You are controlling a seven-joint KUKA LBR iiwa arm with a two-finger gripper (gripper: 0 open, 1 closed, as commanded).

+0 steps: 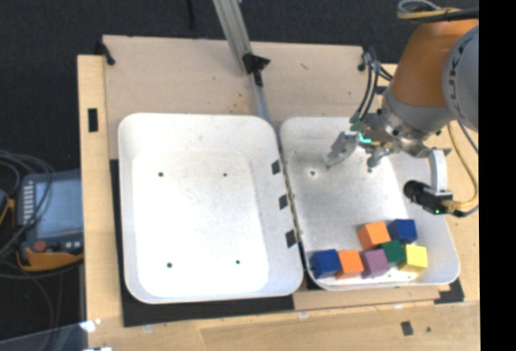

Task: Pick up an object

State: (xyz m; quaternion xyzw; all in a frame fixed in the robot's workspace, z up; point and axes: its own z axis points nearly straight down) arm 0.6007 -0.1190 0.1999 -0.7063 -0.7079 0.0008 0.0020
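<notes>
Several small blocks lie along the near edge of the right bin (339,196): a blue block (325,262), an orange block (351,262), a purple block (376,262), a green block (394,252), a yellow block (416,257), a second orange block (374,234) and a second blue block (402,229). My gripper (355,153) hangs over the far part of that bin, well apart from the blocks. Its two fingers are spread and nothing is between them.
The left bin (201,204) sits beside the right one on the wooden bench. A slanted metal pole (230,10) rises behind the bins. A black cable fitting (423,194) hangs off the wrist at the right bin's right edge.
</notes>
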